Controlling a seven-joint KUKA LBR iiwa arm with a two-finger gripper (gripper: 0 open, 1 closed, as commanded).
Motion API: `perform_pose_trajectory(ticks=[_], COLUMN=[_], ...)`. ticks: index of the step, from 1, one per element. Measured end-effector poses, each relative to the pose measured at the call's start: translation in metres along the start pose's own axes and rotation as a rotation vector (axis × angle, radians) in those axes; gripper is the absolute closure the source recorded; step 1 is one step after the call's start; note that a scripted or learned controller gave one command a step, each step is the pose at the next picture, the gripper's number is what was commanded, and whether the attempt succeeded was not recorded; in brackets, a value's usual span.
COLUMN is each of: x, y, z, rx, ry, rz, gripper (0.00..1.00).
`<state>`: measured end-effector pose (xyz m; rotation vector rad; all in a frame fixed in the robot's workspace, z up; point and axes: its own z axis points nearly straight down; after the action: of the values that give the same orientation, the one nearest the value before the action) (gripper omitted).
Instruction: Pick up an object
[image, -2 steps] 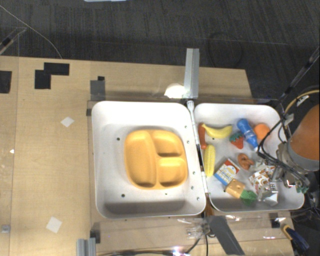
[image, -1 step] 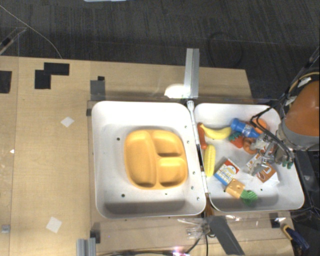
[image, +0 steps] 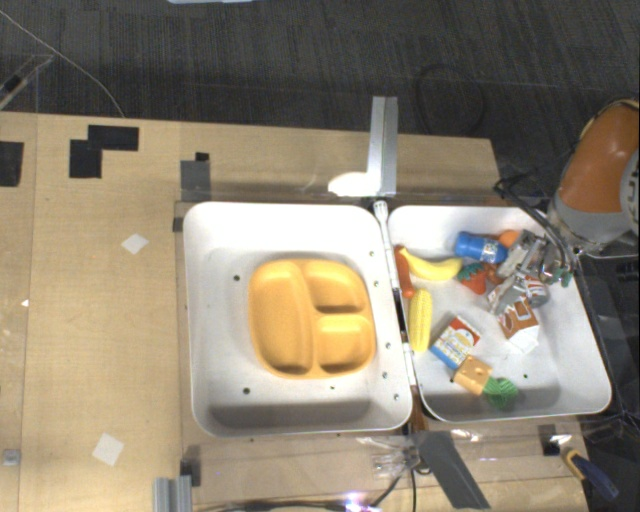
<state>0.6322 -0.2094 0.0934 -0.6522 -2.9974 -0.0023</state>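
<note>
My gripper (image: 527, 272) hangs low over the right part of the right bin (image: 585, 385), reaching in from the right under the orange-banded wrist (image: 598, 170). It is just above a brown and white packet (image: 520, 322) and beside a red object (image: 478, 281). A blue bottle (image: 480, 247) with an orange cap lies just left of it. Further left lie a yellow banana (image: 432, 267), an ear of corn (image: 421, 318) and a red-orange stick (image: 403, 270). Nearer the front sit a small carton (image: 455, 343), a tan block (image: 472, 376) and a green item (image: 503, 392).
The left bin (image: 215, 300) holds a yellow divided tray (image: 308, 315). A metal post (image: 384, 145) stands behind the seam between the bins. Wooden bench top (image: 90, 300) extends to the left.
</note>
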Motion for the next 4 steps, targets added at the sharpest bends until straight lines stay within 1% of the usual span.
perform_pose_trajectory(ticks=[1, 2, 3, 4], x=[0.042, 0.079, 0.032, 0.015], y=[0.005, -0.033, 0.016, 0.042], z=[-0.023, -0.098, -0.011, 0.001], rx=[0.005, 0.010, -0.010, -0.020], ry=[-0.085, -0.091, -0.085, -0.077], rz=[-0.523, -0.582, -0.176, 0.155], gripper=[0.00, 0.00, 0.00, 0.00])
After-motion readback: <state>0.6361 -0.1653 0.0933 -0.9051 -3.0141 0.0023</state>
